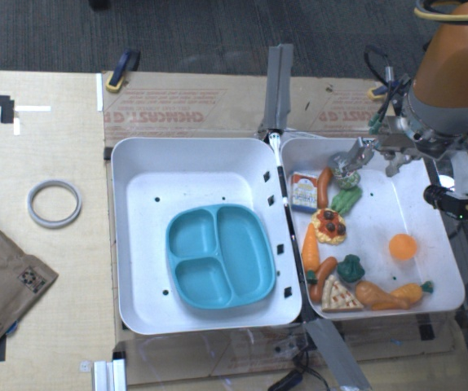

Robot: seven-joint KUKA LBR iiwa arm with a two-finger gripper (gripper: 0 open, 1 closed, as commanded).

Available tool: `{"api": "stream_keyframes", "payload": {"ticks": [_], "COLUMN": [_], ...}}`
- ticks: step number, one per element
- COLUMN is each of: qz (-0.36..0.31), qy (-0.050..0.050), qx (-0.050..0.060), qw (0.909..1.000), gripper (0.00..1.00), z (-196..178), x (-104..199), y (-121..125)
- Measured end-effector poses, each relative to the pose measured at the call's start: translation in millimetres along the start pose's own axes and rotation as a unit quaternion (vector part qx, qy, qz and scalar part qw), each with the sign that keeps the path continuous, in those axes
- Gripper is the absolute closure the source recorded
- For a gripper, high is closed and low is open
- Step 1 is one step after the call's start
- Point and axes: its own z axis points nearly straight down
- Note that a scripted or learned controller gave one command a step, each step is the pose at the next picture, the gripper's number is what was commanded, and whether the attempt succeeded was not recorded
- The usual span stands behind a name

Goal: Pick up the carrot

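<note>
Light wood table, dark carpet beyond. Tape roll at left. Tool over right bin's far side; grip state unclear. Carrot at that bin's left wall.

Place: I am working in a robotics lab.
Evidence: plywood bench is bearing two white bins, tape roll, toy food; grey carpet is showing beyond.

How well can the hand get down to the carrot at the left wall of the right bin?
Probably yes, but tightly. The hand hangs above the bin's far end, with free space over the carrot. But the carrot lies against the bin wall, and the small pizza touches its other side.
</note>
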Motion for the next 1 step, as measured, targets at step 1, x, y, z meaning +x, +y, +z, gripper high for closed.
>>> {"api": "stream_keyframes", "payload": {"ticks": [1], "qz": [0.065], "qy": [0.000], "qx": [0.000], "qw": [0.9979], "gripper": [0.00], "z": [-10.7], "x": [-75.7], "y": [-65.1]}}
